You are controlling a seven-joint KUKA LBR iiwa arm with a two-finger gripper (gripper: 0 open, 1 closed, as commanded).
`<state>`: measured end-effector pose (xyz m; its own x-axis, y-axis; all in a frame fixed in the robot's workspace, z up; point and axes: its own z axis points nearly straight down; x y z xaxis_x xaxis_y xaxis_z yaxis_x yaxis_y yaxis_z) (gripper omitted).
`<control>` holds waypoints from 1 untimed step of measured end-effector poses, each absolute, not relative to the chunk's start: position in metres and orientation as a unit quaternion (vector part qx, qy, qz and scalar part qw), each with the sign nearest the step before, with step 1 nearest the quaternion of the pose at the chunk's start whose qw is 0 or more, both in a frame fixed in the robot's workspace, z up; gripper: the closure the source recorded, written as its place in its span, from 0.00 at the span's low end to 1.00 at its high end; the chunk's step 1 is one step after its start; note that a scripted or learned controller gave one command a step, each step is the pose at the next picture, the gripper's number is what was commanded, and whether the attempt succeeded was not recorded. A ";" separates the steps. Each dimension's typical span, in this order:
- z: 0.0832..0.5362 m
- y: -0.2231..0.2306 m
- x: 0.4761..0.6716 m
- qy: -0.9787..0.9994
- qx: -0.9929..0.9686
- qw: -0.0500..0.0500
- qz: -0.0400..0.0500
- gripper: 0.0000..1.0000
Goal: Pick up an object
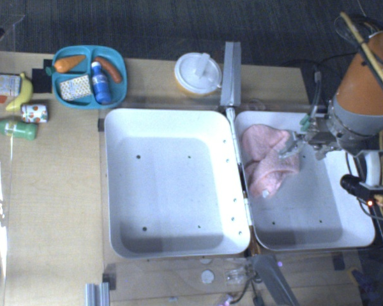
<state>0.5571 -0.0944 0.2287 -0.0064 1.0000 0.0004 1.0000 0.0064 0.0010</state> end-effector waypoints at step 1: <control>0.114 -0.114 0.574 0.788 0.616 0.000 0.000 0.00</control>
